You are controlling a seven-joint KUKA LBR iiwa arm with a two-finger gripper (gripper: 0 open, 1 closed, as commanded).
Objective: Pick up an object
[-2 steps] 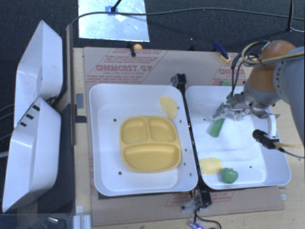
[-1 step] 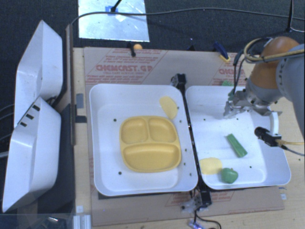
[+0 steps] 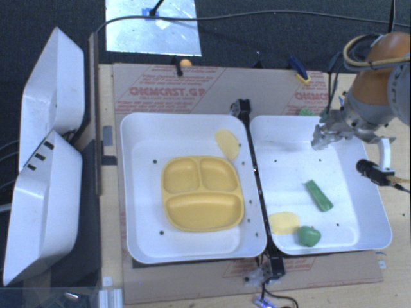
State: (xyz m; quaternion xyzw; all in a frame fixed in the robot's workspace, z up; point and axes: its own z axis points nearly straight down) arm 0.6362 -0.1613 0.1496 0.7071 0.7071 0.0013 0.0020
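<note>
- Camera view is looking down at a slant on two shallow white bins sitting side by side on a cardboard-covered surface (image 3: 192,82).
- Reaching in from the right, the grey arm (image 3: 379,85) with its orange band is hanging over the far part of the right bin (image 3: 379,236).
- Its hand (image 3: 323,136) is sitting low over the far left area of that bin's floor; nothing is showing between its tips, and whether it is wide or narrow I cannot tell.
- A green stick-shaped block (image 3: 318,195) is lying flat on the right bin's floor, slanting from far left to near right, near the middle and well apart from the hand.
- A rounded green piece (image 3: 309,236), shaped like a small fruit, is resting toward the bin's near edge, just near of the block.
- A pale yellow flat oval piece (image 3: 283,222) is lying just beside the green fruit shape, on its left, close to the bin's left wall.
- In the left bin (image 3: 138,172), a yellow divided plate (image 3: 202,193) with three compartments is lying flat around the middle.
- Another pale yellow oval piece (image 3: 227,144) is lying just beyond the plate's far right corner, near the wall between the bins.
- Two white moulded shells (image 3: 48,172) are leaning at the far left of the scene, off the cardboard.
</note>
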